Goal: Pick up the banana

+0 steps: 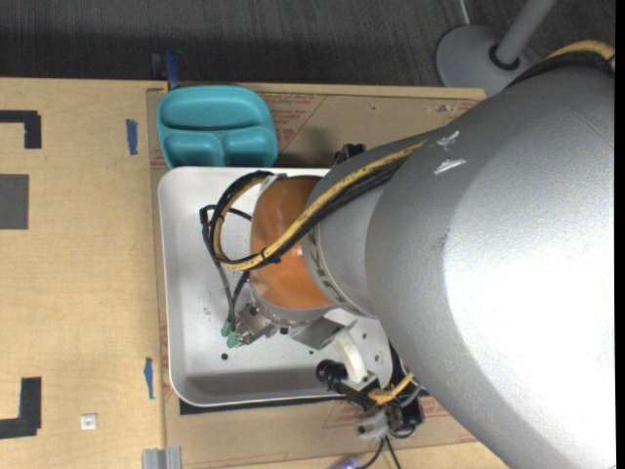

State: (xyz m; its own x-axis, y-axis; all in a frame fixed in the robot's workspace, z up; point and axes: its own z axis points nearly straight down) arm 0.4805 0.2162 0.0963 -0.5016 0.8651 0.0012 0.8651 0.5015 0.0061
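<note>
Arm (469,262) reaches low over the white bin (186,291), its bulk covering the contents. Hand state: cannot tell. Teal tray (217,125) sits behind the bin on the bench (78,262).

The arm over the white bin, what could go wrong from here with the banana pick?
1. The arm covers most of the white bin, so the camera view cannot confirm what it is closing on; a miss could go unnoticed.
2. Loose black and yellow cables loop beside the orange band, low over the bin, and might snag.
3. The teal tray sits against the bin's far edge; a wide swing could knock it.
</note>
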